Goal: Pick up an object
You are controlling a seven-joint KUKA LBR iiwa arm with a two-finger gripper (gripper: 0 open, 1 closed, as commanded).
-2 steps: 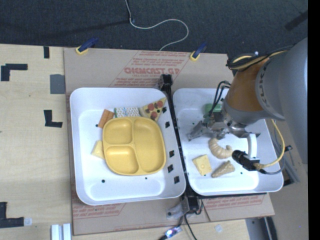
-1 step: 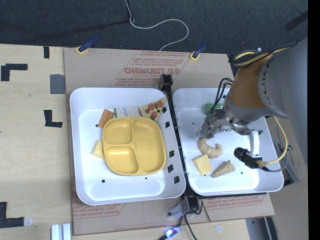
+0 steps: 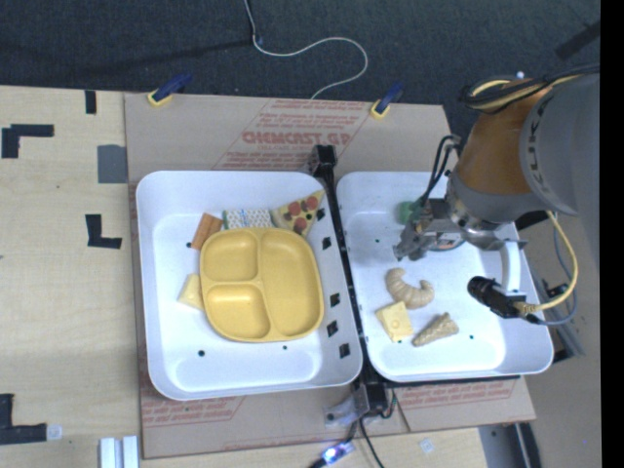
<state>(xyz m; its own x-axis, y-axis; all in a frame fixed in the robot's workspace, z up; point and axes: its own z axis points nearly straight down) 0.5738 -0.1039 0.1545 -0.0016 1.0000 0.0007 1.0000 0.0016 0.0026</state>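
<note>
Two shallow white bins sit side by side on the tabletop, the left bin (image 3: 156,291) and the right bin (image 3: 526,354). The grey arm (image 3: 575,144) with its orange band (image 3: 497,154) reaches in from the right, and its claw (image 3: 417,242) hangs low over the far left part of the right bin, near the divider between the bins. Whether the claw is spread or pressed together cannot be told from this slant, and nothing can be seen between its tips. A small green object (image 3: 406,210) lies just beside the claw, toward the bin's far edge. Closer to the near edge of the right bin lie a croissant (image 3: 409,288), a yellow cheese wedge (image 3: 395,321) and a tan cone-shaped piece (image 3: 436,331), close together and apart from the claw. In the left bin a yellow divided plate (image 3: 261,284) covers the middle, with several flat toy food pieces (image 3: 292,213) partly tucked under its far edge.
</note>
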